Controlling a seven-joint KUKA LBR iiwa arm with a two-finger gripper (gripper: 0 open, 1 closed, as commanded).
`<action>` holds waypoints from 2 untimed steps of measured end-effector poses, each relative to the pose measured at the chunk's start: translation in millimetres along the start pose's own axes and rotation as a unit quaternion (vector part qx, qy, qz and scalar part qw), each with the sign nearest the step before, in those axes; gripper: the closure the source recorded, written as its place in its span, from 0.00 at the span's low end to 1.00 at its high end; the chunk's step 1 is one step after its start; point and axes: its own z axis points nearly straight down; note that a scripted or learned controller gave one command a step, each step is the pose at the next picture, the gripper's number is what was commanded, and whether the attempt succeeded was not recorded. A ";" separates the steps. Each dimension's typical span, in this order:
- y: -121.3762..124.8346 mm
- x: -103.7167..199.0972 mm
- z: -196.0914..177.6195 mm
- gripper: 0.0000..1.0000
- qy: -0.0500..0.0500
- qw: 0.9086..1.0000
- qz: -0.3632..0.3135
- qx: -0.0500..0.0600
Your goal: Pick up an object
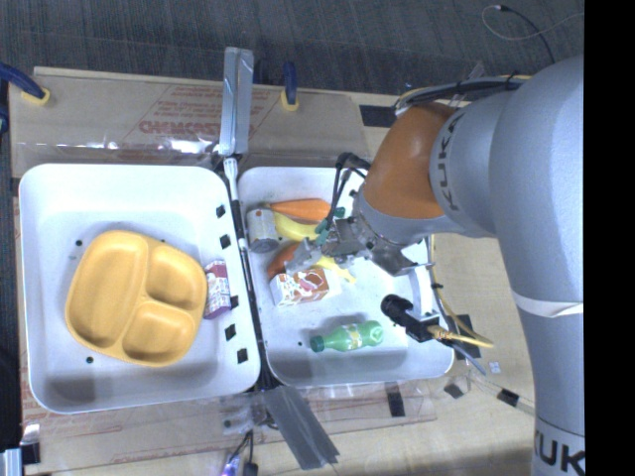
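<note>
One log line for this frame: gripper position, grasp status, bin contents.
gripper: over right bin, by carton | held: nothing visible | nearby: banana, green bottle | left bin: yellow tray

Dark grey ribbed carpet [119, 13] covers the top of the frame, a thin cable [524, 20] looping at upper right; below, brown cardboard [179, 117] with red print, 2 blue clamps [289, 73] on its upper edge

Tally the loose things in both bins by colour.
Yellow: 2, tray, banana
Orange: 2, upper piece, lower piece
Green: 1, bottle
Silver: 1, can
Red-white: 1, carton
Purple-white: 1, packet
Total: 8
</note>
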 end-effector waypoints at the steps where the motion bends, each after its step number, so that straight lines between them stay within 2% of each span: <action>1: 36.0 -18.6 40.5 0.00 -0.001 0.997 -0.080 -0.002; 2: 36.0 -18.6 32.1 1.00 -0.001 0.997 -0.082 -0.001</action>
